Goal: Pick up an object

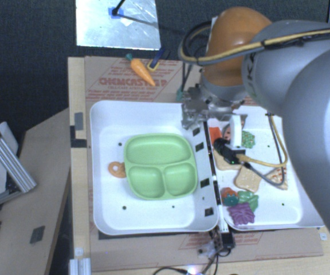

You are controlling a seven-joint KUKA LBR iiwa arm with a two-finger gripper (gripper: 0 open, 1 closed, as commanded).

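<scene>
1. The grey arm (302, 96), with its orange band (234, 36), reaches in from the right and covers the upper right of the scene; its pincer (195, 118) hangs over the ridge where the two white bins meet, near their far edge. Whether the pincer is open or closed cannot be told.
2. The left bin (105, 171) holds a green three-compartment plate (159, 166), lying flat, and a small orange ring (117, 169) just beside the plate's left edge.
3. The right bin (279, 211) holds a cluster of small toy foods: a purple grape bunch (241, 213), a green piece (247, 198), a tan slice of toast (247, 179), a green-and-white item (248, 138) and a pretzel shape (275, 176). A black cable (225, 152) trails over them from the wrist.
4. Behind the bins, on brown cardboard (122, 82), lies an orange carrot (142, 71). The cardboard bears red print, seemingly "CHEMCAST", though it is blurred.
5. A shiny metal sheet (117, 16) rests farther back, beyond the desk (44, 171).
</scene>
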